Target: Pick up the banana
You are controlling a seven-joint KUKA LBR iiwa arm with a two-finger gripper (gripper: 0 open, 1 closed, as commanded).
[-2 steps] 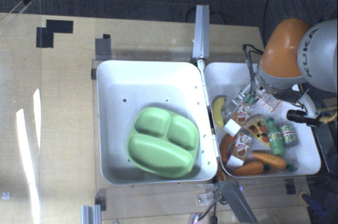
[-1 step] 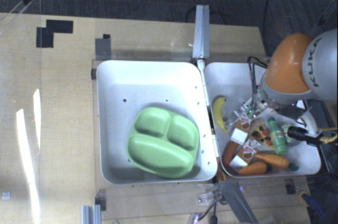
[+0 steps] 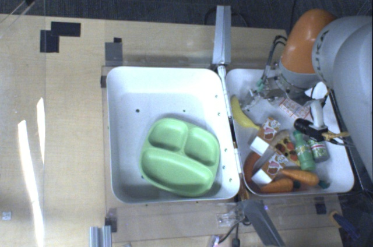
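Banana [image 3: 240, 115] lies in right bin [image 3: 347, 180], against its left wall, long axis running far-to-near. Gripper [image 3: 260, 92] hangs just right and far of it (finger state: can't tell). Nothing visibly held.

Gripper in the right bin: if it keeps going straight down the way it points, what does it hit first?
Likely the white bin floor just right of the yellow banana. The gripper seems to sit up and right of the banana, though depth is unclear.
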